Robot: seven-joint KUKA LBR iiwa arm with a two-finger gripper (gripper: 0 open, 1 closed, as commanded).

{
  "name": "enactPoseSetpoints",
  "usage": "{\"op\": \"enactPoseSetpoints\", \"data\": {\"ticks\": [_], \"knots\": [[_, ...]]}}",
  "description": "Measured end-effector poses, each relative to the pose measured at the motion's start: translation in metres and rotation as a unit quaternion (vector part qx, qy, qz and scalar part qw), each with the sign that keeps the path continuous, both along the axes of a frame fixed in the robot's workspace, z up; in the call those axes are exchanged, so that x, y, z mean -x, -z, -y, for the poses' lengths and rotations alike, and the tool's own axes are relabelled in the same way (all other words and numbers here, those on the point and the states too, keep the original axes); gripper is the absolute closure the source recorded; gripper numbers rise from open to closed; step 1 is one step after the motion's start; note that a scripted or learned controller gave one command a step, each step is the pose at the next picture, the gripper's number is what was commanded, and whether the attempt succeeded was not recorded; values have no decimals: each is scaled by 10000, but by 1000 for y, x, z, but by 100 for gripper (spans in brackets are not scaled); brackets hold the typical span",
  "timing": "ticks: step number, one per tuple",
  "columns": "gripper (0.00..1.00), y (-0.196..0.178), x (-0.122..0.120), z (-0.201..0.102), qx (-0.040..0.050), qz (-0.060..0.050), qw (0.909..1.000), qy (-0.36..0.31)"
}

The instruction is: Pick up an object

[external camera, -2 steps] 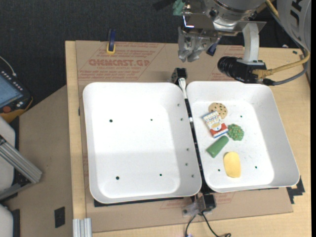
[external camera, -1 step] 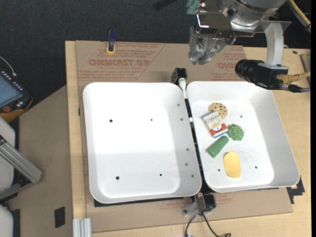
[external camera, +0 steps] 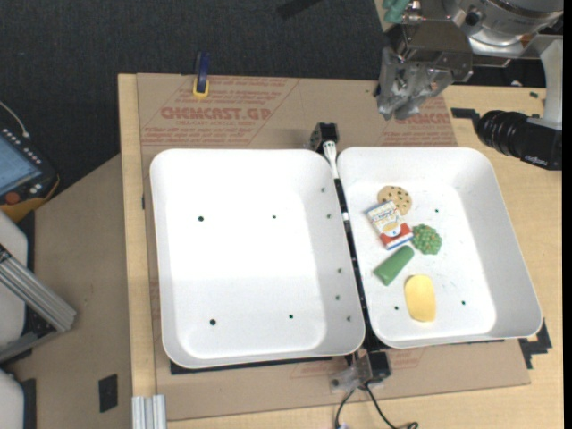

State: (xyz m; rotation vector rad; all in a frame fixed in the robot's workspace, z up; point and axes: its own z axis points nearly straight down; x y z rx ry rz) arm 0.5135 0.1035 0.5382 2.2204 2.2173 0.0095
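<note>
Green block [external camera: 393, 264] looks light, stiff; prob grip across its narrow sides. Claw [external camera: 399, 105] state can't tell.

The arm [external camera: 500, 7] is cut off by the top and right edges at one o'clock. The gripper [external camera: 399, 105] tips are blurred against the cardboard [external camera: 223, 105], so their spacing cannot be read. The carton [external camera: 390, 223] covers the cookie's [external camera: 395, 197] lower edge; its print is too small to read. At nine o'clock a blue-screened device [external camera: 16, 172] is cropped by the left edge. The black camera [external camera: 523, 137] at three o'clock runs off the right.
</note>
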Motion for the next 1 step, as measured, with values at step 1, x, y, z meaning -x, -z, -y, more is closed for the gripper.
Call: {"op": "enactPoseSetpoints", "data": {"ticks": [1], "knots": [[100, 102, -9, -15, 22, -87, 10000, -7]]}}
